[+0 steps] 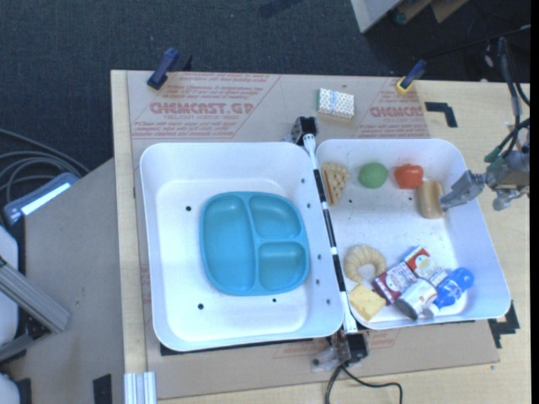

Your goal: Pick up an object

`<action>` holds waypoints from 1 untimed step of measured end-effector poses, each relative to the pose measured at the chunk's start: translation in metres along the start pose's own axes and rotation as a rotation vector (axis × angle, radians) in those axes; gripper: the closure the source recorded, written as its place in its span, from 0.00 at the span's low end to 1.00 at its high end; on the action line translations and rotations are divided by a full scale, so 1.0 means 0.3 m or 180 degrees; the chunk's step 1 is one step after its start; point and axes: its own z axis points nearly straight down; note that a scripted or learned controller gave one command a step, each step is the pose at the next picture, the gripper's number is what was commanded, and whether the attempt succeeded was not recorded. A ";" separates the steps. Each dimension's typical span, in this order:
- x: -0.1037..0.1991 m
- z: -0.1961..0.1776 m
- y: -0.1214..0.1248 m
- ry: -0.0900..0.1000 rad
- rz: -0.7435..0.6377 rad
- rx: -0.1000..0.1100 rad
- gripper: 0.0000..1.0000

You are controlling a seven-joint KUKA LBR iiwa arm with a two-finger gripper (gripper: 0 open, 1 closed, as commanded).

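Dark carpet surrounds a brown board worktop [253, 108] printed with red lettering, and on it we see two shallow white bins side by side. At the frame's right edge we make out the pincer [468, 187], a grey metal piece poised over the right bin's [484, 251] far rim; the arm behind it is cut off by the frame, and we cannot tell whether it is apart or together, since its tip is small and blurred.

Just beside the pincer, toward the bins' divider, lies a tan bread roll [430, 198], its long axis running roughly from the far rim toward the near one. It appears to touch the pincer's tip or sit just short of it; we cannot tell which. Farther that way sit a red tomato [408, 176], then a green ball [372, 175], then a waffle piece [334, 181] against the divider.

Nearer the camera than the pincer, well apart from it, we see a cluster: a pale pastry ring [365, 261], a yellow cheese wedge [365, 301], a red and white packet [402, 280] and a blue and white item [450, 286] whose shape is hard to read. These overlap, so their edges are partly hidden.

Across the divider, far from the pincer, the left bin [168, 183] holds a blue divided plate [253, 242]. Beyond the bins, a small patterned box [336, 103] rests on the board, and a blue clamp [162, 68] grips its far edge.
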 end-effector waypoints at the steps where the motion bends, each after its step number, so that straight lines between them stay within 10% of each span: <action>1: -0.111 0.609 0.249 0.0005 0.0001 0.0017 0.00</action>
